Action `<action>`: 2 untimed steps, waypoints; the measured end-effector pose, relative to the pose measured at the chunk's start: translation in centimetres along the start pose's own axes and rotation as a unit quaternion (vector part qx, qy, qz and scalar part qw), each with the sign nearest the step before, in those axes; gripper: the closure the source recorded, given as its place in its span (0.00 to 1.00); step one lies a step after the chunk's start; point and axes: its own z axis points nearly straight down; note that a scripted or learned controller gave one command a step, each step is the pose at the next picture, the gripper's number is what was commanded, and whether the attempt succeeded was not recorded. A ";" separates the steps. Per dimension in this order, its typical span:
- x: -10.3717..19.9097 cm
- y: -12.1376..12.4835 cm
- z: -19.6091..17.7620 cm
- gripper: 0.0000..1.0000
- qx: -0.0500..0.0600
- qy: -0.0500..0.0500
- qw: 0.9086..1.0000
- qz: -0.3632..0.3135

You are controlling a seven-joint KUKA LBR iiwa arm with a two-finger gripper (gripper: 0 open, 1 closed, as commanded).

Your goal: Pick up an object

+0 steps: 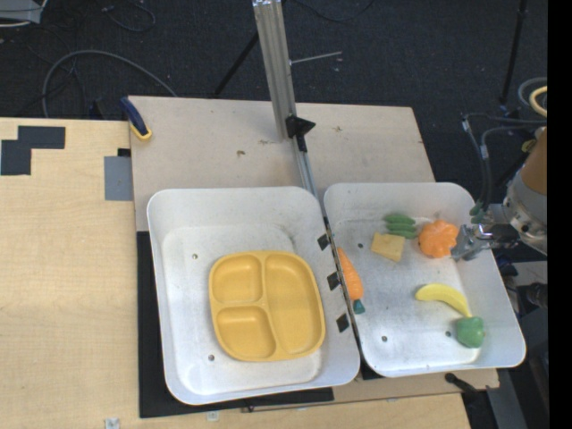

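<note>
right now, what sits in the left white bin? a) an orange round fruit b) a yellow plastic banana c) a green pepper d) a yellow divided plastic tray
d: the yellow divided plastic tray lies flat in the left white bin, while the fruit and vegetable toys are in the right white bin.

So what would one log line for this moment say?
end effector: right bin edge, beside orange fruit | holding: nothing seen | banana: untouched | yellow tray: left bin
</note>
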 end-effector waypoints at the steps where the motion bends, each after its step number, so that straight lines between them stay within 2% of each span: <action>1: -0.1 0.1 -5.2 1.00 0.000 0.000 1.000 0.000; 2: 4.3 0.7 -5.1 1.00 0.002 0.001 1.000 -0.001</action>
